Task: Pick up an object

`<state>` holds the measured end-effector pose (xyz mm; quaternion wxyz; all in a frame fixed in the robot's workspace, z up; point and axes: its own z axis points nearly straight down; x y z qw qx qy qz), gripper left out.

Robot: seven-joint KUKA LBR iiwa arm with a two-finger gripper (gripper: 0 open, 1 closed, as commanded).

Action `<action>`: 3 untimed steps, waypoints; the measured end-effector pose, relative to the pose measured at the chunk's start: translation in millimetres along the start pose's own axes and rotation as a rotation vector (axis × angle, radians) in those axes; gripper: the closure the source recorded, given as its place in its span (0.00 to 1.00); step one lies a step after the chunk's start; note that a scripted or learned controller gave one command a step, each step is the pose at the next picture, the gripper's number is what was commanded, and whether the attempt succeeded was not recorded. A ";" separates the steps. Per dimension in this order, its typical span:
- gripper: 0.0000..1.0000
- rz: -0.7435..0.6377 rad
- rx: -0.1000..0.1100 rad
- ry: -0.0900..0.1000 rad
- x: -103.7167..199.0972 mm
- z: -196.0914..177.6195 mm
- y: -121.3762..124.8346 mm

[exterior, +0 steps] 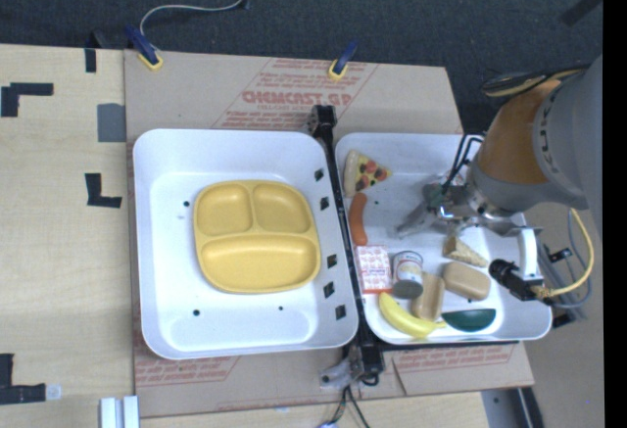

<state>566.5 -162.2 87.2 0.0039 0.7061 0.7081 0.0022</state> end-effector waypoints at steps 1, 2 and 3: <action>0.00 0.004 0.022 0.004 23.0 3.1 82.5; 0.00 0.014 0.049 -0.010 46.2 4.7 92.9; 1.00 0.011 0.049 -0.011 46.8 -4.8 93.2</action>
